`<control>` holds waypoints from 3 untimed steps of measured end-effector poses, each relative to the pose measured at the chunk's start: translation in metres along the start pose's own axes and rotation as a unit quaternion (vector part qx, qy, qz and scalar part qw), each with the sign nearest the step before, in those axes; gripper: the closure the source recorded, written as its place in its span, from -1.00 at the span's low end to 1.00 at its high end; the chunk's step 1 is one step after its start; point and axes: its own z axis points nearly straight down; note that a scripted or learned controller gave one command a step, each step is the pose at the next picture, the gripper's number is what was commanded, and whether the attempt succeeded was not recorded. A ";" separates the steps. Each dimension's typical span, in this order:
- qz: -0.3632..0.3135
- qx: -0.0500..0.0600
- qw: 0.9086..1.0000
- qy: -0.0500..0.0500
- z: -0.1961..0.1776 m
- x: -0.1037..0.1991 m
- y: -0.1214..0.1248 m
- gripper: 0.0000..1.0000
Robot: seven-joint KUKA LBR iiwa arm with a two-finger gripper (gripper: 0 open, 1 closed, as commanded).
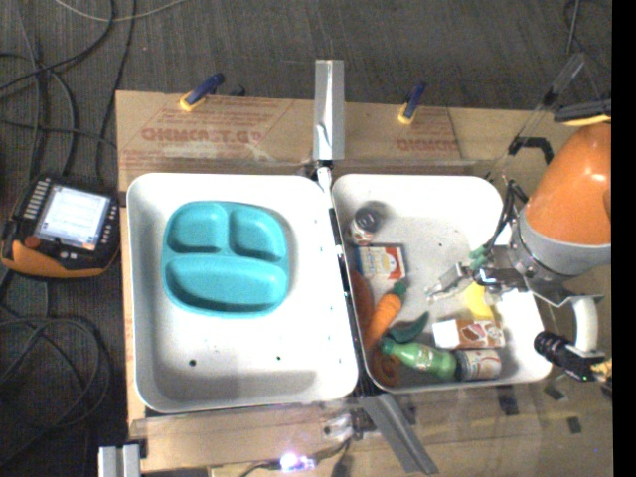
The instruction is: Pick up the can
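A small grey can (368, 219) stands upright near the far left corner of the right bin (437, 192). A second can-like cylinder with a brown label (481, 365) lies on its side by the bin's near wall. My gripper (453, 277) hangs over the middle right of that bin, its fingers pointing left and open with nothing between them. It is well to the right of the grey can and nearer the camera, above bare bin floor.
In the right bin lie a white and red carton (383, 262), a carrot (384, 312), a green bottle (418, 358), a small box (462, 333) and a yellow item (481, 302). The left bin (149, 266) holds a teal divided tray (228, 257). A pendant (66, 226) lies at far left.
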 end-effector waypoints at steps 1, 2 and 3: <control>-0.096 -0.010 0.995 -0.002 0.110 0.041 0.023 -1.00; -0.069 -0.001 0.998 -0.001 0.073 0.002 0.138 -1.00; -0.091 -0.005 0.996 -0.004 0.112 -0.002 0.187 -1.00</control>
